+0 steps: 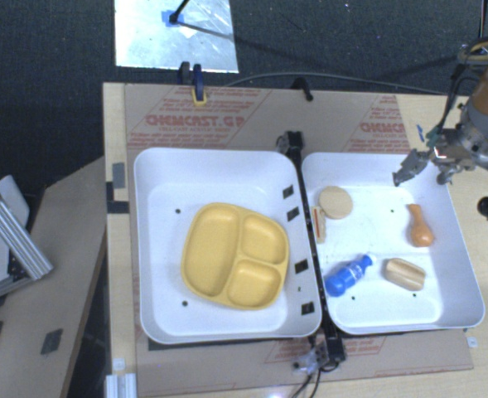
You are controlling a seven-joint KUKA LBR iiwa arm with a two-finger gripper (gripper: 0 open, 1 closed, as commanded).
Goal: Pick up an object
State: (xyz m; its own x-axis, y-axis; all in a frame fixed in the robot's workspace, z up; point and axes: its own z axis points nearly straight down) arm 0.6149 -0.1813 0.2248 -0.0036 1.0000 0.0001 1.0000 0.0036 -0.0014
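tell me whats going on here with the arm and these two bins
A robot arm reaches in from the right, its tool hovering over the far right corner of the right bin, holding nothing. That bin holds a tan round piece, an orange gourd-shaped toy, a blue bottle and a hot dog toy. The left bin holds a yellow divided plate.

I see two white bins side by side on a bench covered with printed cardboard (219,118). The left bin (157,247) contains a yellow compartment tray (234,255). A blue clamp (198,81) grips the cardboard's far edge.
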